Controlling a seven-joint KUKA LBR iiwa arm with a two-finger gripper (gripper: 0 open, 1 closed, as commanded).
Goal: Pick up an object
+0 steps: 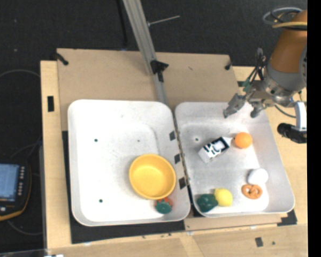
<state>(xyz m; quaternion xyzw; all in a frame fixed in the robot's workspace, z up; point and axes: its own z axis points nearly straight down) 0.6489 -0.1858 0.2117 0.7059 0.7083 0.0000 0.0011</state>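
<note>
Gripper (243,107) hangs open and empty above the right bin's (192,116) far edge. Nearest is the orange ball (243,140), standing free; I would centre over it, then descend straight before closing.

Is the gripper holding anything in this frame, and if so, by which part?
Nothing is held. The gripper hangs open over the far edge of the right bin, with no object between its fingers.
</note>
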